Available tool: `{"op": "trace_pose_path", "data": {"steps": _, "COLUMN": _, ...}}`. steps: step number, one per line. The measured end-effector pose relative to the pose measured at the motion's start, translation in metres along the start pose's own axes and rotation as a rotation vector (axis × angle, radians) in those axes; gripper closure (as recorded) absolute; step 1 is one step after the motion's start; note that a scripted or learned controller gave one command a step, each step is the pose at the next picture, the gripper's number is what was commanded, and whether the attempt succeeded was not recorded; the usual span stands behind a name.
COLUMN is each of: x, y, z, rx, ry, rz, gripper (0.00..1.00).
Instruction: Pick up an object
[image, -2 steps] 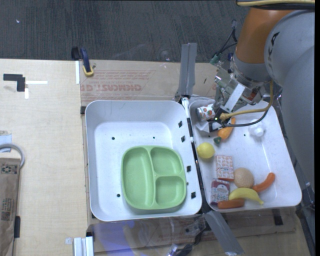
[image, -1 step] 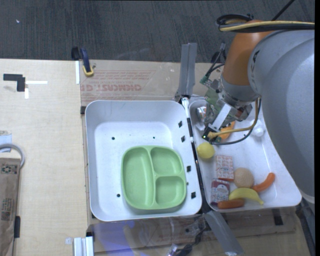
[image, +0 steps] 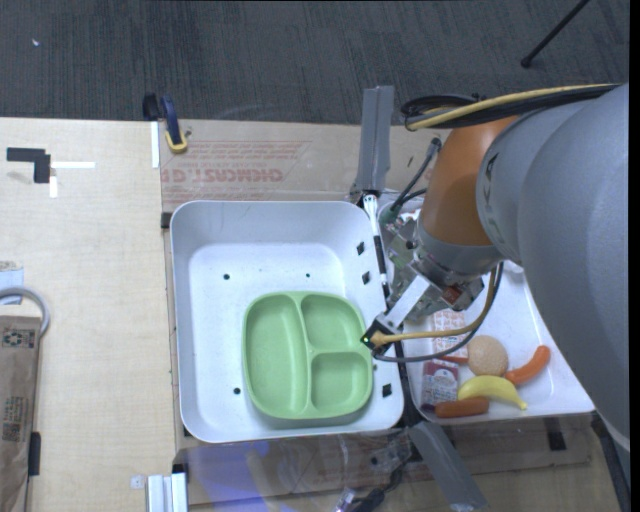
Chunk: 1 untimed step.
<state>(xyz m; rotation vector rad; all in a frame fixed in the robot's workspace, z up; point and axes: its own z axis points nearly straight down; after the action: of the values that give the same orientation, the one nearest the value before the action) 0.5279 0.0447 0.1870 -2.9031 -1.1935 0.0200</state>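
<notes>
Jaws' grip impossible to tell, arm (image: 470, 220) over right bin (image: 560, 395), green divided plate (image: 300, 350) in left bin (image: 215, 260)

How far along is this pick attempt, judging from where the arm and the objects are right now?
Done: the arm is over the right bin, wrist low above its left side. In hand: nothing visibly lifted; the banana, orange sausage, red sausage, round tan item and packet lie on the bin floor; the green plate lies in the left bin. Left: grasping and raising one object.
</notes>
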Motion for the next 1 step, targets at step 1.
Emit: {"op": "trace_pose_path", "data": {"steps": 1, "x": 0.0073, "y": -0.0316, "z": -0.0302, "rx": -0.003, "ry": 0.001, "rz": 0.178, "gripper": 1.0}}
